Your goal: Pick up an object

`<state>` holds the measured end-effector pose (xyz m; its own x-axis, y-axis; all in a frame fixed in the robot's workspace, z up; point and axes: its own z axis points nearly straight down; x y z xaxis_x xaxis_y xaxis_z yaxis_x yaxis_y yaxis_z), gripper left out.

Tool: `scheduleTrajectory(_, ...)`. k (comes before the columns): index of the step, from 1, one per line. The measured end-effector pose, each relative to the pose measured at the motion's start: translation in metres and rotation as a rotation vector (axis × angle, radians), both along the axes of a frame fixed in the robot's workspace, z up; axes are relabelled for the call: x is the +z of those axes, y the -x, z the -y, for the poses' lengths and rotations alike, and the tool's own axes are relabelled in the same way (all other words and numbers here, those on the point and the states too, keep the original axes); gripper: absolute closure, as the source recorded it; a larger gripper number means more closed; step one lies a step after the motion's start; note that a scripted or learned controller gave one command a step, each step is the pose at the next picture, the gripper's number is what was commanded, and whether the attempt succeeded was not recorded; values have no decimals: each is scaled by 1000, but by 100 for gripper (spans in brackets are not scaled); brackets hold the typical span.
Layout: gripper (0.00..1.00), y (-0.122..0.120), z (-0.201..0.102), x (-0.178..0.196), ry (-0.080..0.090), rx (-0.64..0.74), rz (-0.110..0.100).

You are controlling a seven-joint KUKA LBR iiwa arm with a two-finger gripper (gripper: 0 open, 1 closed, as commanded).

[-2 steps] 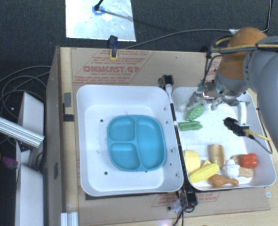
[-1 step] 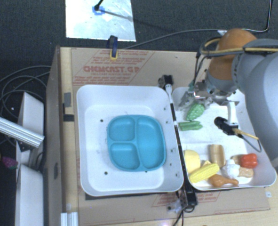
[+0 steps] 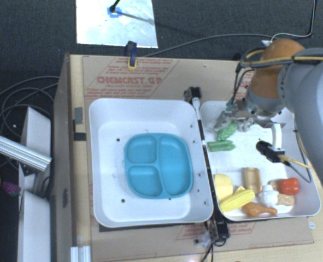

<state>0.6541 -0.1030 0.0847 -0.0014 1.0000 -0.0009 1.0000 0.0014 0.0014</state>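
The arm (image 3: pixel 292 75) enters from the right and hangs over the far left part of the right bin (image 3: pixel 309 201). The gripper (image 3: pixel 233 119) sits low at that bin's upper left corner, directly above a green toy vegetable (image 3: pixel 225 130). Finger state: cannot tell, the wrist hides it.

The upper green piece lies with its long axis on a diagonal, its upper end pointing toward the gripper and its lower end toward the divider between bins. A second green pod, a toy pea pod (image 3: pixel 221 145), lies just below it, long axis nearly horizontal, one tip by the divider.

Along the near edge of the right bin: a yellow corn cob (image 3: pixel 236 200), a red tomato (image 3: pixel 289 186) and a drumstick (image 3: pixel 258 209).

The left bin (image 3: pixel 104 146) holds a blue sectioned plate (image 3: pixel 158 164).
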Motion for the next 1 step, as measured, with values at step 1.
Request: scheduleTrajectory(1,100,-1,0,11,0,2,3)
